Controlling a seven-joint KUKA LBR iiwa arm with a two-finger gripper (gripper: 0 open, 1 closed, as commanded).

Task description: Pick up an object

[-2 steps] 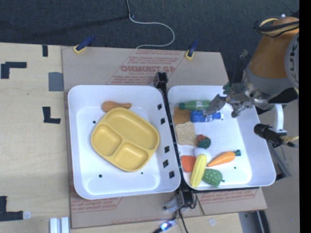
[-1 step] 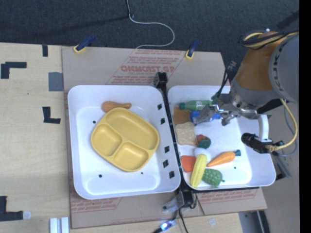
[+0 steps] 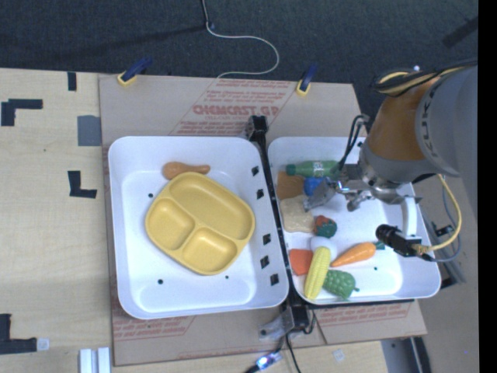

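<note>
Cardboard covers the bench under two white bins; the left bin (image 3: 124,208) bears a yellow divided plate (image 3: 199,222); the right bin (image 3: 419,284) holds toy food, a carrot (image 3: 355,254) and corn (image 3: 317,271); the gripper (image 3: 332,193) hangs over a blue piece (image 3: 313,186), grip impossible to judge.

The arm (image 3: 435,123) runs off the right edge and hides part of the right bin (image 3: 423,286).
</note>
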